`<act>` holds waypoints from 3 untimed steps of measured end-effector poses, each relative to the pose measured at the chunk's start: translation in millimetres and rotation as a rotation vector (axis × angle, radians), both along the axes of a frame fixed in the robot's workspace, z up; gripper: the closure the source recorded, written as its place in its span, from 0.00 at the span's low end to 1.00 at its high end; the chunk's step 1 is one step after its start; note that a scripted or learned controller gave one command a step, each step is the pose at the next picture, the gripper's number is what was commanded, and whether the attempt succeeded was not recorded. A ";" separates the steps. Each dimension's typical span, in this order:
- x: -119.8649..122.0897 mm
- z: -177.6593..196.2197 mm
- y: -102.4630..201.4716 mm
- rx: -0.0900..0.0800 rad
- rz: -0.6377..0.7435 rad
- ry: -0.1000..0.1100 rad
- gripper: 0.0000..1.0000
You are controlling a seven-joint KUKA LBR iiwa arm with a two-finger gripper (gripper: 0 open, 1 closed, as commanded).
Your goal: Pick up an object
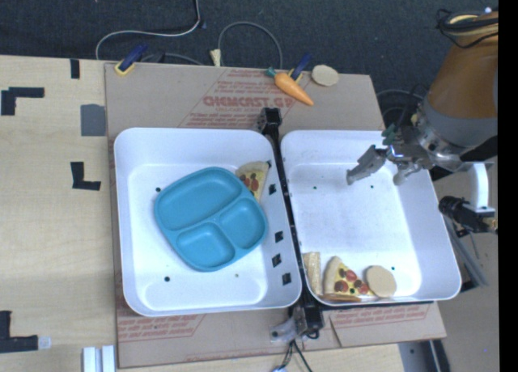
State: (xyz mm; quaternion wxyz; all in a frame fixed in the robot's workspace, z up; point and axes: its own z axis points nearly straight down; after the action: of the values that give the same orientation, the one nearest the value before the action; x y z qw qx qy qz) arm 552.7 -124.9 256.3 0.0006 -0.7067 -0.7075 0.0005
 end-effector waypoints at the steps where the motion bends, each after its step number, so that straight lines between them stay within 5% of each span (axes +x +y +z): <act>1: 49.1 -151.3 -5.9 0.000 0.002 0.007 0.00; 2: 118.0 -172.6 8.0 -0.001 0.004 -0.005 0.00; 3: 115.6 -170.6 28.4 -0.007 0.001 -0.001 0.00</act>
State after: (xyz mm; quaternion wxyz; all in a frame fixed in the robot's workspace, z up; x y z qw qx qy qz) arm 668.3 -96.4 85.8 -0.0021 -0.7062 -0.7080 0.0025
